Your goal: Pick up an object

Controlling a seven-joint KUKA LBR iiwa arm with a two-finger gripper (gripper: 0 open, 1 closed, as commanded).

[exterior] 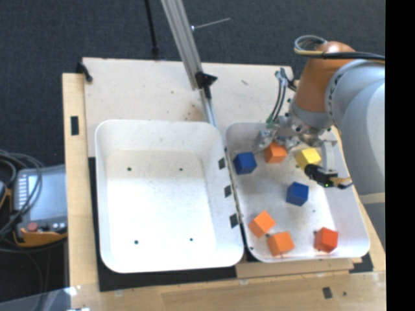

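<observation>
No lettering, label, brand, number or sign can be read anywhere here. The cubes are plain-faced, the bins (162, 135) bear only dark specks, and the pendant (39, 203) at the left edge (its screen a pale blur) shows nothing legible. The small black marks on the bench (130, 83) are too small to tell as writing.

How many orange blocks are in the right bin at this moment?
4: one orange block at the far end beside the gripper, two near the front, one at the front right corner. The arm may hide others.
</observation>
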